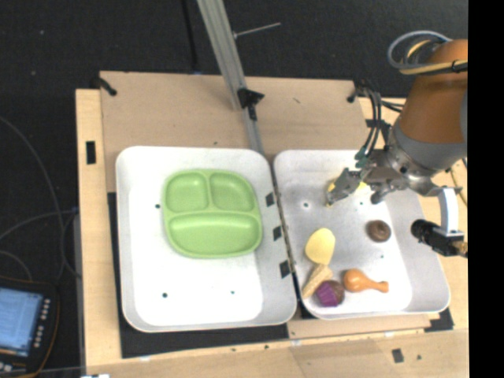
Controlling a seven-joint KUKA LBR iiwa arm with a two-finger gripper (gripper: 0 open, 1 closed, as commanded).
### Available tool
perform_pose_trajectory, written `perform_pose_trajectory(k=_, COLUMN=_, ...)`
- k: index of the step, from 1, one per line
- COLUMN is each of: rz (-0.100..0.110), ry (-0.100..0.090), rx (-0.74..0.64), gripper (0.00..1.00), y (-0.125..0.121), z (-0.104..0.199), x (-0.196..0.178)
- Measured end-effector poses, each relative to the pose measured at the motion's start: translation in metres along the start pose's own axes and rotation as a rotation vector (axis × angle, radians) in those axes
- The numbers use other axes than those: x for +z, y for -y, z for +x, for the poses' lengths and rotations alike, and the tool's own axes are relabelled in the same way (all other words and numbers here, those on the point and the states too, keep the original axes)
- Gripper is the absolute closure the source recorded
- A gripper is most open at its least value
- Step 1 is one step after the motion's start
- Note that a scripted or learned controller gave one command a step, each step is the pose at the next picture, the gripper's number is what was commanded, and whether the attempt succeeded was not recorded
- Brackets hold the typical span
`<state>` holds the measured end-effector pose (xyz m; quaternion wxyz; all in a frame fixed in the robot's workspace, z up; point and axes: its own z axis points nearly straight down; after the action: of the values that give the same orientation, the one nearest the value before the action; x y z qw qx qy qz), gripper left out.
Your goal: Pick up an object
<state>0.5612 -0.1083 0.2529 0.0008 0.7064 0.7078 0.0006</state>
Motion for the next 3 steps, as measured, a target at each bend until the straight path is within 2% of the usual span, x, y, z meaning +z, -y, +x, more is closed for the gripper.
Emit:
perform_pose_trajectory(k=1, rz=0.000, ry=0.000, rx=0.002, gripper=0.00, y=0.000, z=0.000, x=0.000)
perform_pose_trajectory(k=3, rz=0.006, ry=0.000, rx=0.006, gripper=0.00, y=-0.001, z=0.003, x=0.089)
